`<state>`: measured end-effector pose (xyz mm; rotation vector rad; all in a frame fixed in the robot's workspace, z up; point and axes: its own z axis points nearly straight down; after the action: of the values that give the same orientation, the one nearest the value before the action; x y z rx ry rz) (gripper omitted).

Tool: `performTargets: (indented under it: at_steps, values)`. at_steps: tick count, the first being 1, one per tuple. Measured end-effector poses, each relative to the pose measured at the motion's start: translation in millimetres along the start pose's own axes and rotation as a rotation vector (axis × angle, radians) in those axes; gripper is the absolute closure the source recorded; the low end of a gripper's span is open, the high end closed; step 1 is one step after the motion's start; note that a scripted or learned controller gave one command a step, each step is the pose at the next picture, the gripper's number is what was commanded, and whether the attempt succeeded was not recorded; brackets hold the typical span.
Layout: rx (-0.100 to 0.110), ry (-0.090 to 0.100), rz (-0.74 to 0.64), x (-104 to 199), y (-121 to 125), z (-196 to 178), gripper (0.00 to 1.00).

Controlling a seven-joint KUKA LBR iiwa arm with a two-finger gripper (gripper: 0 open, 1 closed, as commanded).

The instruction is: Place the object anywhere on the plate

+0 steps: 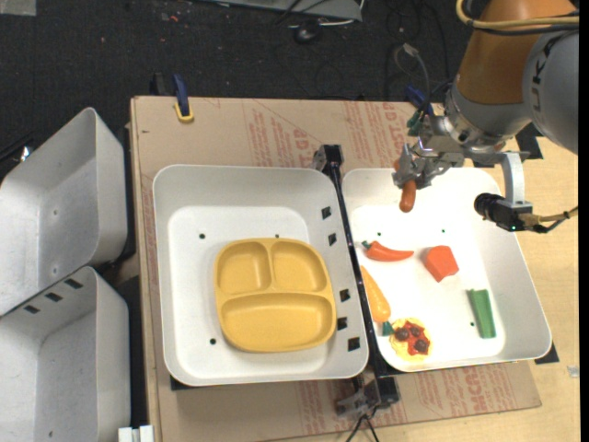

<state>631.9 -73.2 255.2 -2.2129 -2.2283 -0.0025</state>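
while i hang over the far end of the right bin, a small sausage-like piece, orange-brown and reddish at its lower tip, sits pinched between my fingers, so my gripper is closed narrow on it. its long axis hangs nearly straight down from my jaws, with most of its length showing below them and clear of the bin floor.

what the coming move turns on, as i judge it, is the yellow divided plate. it lies in the left bin, well apart from my jaws, off to the camera's left and nearer the camera, on the far side of the black divider where the two bins meet. so the carry has to go across that divider and then come down over one of the plate's three compartments; any of them would do, since the task allows anywhere on the plate.

below and nearer the camera than my jaws, resting on the right bin's floor, are a red chili pepper, an orange-red block, a green stick-shaped piece, an orange carrot along the divider, and a small yellow dish of mixed bits. none of them touch what i hold.

the main risk, i think, is the upright piece slipping from such a thin pinch in transit.
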Motion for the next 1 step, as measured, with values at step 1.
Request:
performTargets:
  at_steps: [1]
  values:
    - [0.002, 0.0, -0.001, 61.0, -17.3, 8.2, 1.0]
